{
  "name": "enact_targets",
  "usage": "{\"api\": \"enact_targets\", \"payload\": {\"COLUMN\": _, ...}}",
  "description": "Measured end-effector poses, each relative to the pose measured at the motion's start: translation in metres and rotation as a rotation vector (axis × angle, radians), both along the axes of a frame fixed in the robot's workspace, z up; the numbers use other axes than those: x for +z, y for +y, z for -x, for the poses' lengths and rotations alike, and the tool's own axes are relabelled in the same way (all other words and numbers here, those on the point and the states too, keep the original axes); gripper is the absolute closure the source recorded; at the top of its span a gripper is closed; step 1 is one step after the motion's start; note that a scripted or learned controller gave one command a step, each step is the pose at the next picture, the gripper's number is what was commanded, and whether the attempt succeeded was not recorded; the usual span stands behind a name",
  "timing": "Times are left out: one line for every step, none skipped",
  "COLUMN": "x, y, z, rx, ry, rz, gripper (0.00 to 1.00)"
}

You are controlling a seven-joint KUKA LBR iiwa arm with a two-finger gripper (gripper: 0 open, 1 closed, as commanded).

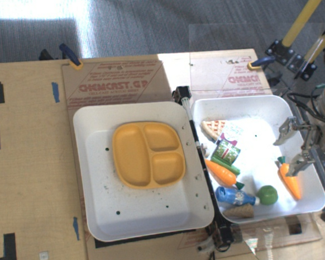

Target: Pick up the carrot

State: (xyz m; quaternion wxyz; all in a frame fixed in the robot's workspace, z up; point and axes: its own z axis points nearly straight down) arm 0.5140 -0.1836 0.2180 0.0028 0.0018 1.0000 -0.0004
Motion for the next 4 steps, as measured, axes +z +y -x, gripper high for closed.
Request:
{"api": "enact_targets", "payload": {"x": -0.119, "y": -0.003, "z": 0.011, "rx": 0.246, "ry": 0.006, "rz": -0.003, "gripper": 0.00}}
{"api": "enact_targets", "payload": {"x": -0.128, "y": 0.003, "z": 0.020, "rx": 0.302, "ry": -0.007, "rz": 0.006, "gripper": 0.00}}
{"api": "enact_targets", "payload": {"x": -0.128, "y": -0.013, "z": 0.018, "rx": 0.467, "ry": -0.013, "rz": 0.004, "gripper": 0.00}}
{"api": "enact_targets", "payload": {"x": -0.128, "y": -0.029, "z": 0.019, "rx": 0.173, "ry": -0.009, "rz": 0.001, "gripper": 0.00}}
